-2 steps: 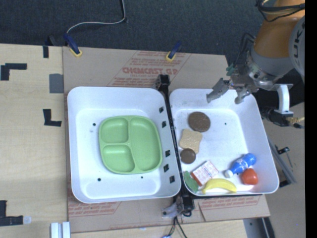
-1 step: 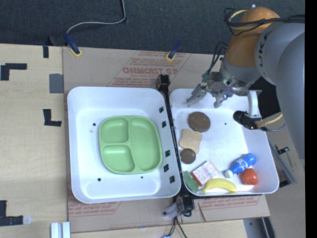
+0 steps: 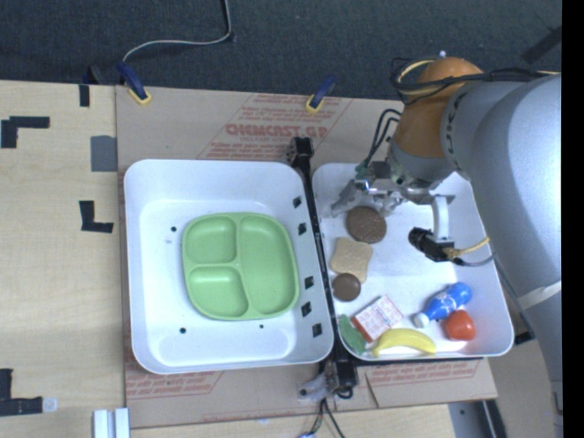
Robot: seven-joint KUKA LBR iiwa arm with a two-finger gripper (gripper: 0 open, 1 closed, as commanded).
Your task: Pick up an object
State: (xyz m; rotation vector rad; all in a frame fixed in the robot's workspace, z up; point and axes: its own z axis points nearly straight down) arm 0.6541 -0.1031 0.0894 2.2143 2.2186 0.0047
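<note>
Nothing is lifted yet: the gripper, finger state impossible to tell, hovers just at 12 o'clock of the brown cookie.

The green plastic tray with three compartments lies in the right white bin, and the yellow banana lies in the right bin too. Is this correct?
Not quite. The camera view shows the green plastic tray with three compartments in the left white bin; the yellow banana does lie in the right white bin.

Arm cut off by the right picture edge, covering the right bin's far right corner. Gripper fingers too small to judge. Green item near the bin's front rim half hidden under a red-and-white packet.
</note>
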